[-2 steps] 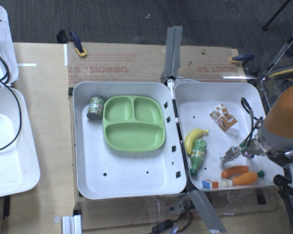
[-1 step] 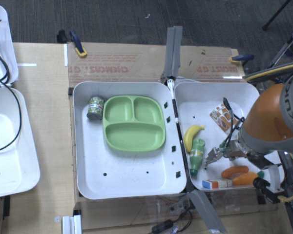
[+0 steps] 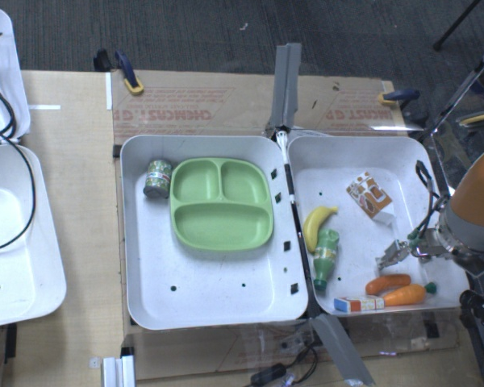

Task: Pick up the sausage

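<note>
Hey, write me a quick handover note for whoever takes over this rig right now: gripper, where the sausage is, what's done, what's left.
Gripper: low in the right bin, near its right side, just above the sausage; whether the jaws are open or shut cannot be told, nothing seen held.
Sausage: lying on the right bin floor near the front, beside the carrot.
Done: arm brought in over the target.
Left: grasp the sausage and lift it; it is not yet picked up.

Single fixed camera above bench (image 3: 64, 95), looking down at slant, both bins (image 3: 137, 216) in frame
</note>
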`<state>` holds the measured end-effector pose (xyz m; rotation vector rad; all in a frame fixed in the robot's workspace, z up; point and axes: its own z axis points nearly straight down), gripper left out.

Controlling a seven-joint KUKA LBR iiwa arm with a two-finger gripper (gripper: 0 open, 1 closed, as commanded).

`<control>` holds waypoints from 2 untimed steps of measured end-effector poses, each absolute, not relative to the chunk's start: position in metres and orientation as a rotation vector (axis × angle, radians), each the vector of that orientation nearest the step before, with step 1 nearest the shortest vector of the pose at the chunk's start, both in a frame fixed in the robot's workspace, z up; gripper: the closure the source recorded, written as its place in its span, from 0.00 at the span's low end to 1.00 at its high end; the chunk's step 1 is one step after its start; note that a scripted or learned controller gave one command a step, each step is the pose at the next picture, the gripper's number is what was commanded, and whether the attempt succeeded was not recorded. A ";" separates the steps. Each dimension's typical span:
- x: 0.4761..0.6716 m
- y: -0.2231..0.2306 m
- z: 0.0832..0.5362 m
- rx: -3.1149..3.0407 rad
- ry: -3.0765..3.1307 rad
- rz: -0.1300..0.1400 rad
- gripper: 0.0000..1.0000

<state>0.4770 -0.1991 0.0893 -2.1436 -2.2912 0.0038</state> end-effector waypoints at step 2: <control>0.477 -0.193 0.089 -1.871 -2.520 0.003 0.00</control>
